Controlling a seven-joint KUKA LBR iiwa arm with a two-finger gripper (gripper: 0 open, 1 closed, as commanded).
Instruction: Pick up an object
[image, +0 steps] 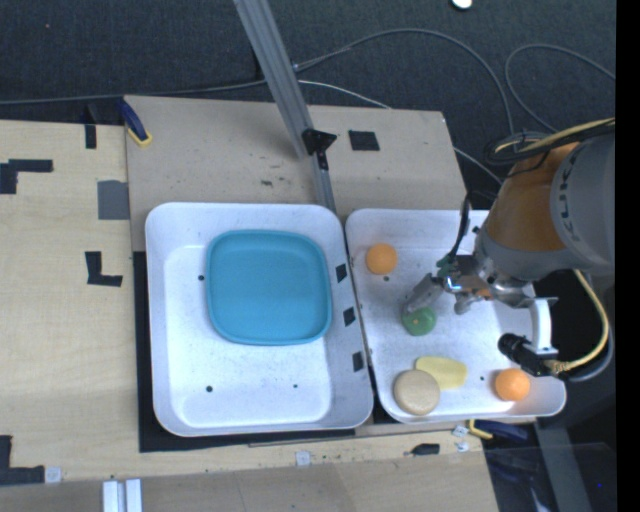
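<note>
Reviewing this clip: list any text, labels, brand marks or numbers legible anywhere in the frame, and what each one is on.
Nothing in this frame can be read with certainty.
Grey arm casing: dark lettering runs along its curve, cut off and too blurred to quote.
Blue plate, the two white bins and the small objects in the right bin carry no visible text.

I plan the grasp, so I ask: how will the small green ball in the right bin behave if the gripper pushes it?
The green ball looks round, so it would probably roll away. Its smooth surface may slip. It seems small, likely light.
</note>
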